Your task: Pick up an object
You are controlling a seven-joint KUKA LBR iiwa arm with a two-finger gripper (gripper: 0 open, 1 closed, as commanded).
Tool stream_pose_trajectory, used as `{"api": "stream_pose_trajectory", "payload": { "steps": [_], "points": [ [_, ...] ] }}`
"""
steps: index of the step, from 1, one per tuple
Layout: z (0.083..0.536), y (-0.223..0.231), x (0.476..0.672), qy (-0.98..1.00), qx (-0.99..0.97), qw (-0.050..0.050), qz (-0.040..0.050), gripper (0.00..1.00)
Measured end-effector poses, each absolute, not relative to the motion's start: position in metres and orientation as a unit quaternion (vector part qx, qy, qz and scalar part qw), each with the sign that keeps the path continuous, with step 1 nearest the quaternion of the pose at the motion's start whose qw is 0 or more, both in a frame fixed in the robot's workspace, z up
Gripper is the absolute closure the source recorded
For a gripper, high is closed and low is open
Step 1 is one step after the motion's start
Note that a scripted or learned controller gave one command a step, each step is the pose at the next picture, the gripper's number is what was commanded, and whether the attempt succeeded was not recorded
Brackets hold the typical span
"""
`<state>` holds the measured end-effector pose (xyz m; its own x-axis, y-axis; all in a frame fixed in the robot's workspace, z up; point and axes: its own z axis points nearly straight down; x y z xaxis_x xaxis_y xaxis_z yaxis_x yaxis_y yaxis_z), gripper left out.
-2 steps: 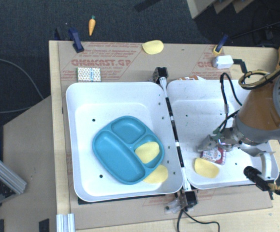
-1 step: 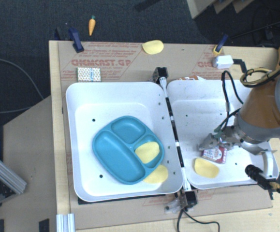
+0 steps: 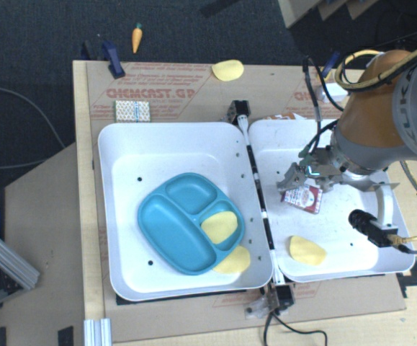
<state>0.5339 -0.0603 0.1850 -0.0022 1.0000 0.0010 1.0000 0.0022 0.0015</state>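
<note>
A red and white packet [image 3: 305, 198] lies in the middle of the right bin [image 3: 266, 144]. My gripper [image 3: 299, 179] hangs right over the packet's upper left edge, low in the bin; whether it touches the packet I cannot tell. A yellow chip-like piece [image 3: 307, 249] rests near the right bin's front wall. In the left bin [image 3: 122, 150] sits a blue divided plate [image 3: 172, 222] with a yellow piece [image 3: 220, 225] in one section. Another yellow piece [image 3: 233, 261] lies against the plate's front edge.
The grey and orange arm [image 3: 381, 114] covers the right bin's far right side, with a black part [image 3: 370, 225] sticking out below it. On the bench behind the bins lie a yellow piece [image 3: 227, 70], a patterned packet [image 3: 132, 110] and a blue clip [image 3: 111, 58].
</note>
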Motion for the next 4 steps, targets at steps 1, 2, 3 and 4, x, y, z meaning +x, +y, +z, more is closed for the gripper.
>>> {"api": "stream_pose_trajectory", "payload": {
  "steps": [1,2,3,4],
  "points": [
    [0.235,-0.024,0.516,0.708,0.707,0.000,0.0006,1.00],
    [0.210,0.019,0.546,0.708,0.706,0.000,0.0004,1.00],
    [0.184,0.020,0.543,0.707,0.707,-0.001,-0.0011,1.00],
    [0.184,0.019,0.574,0.708,0.707,0.001,0.0001,1.00]
  ]
}}
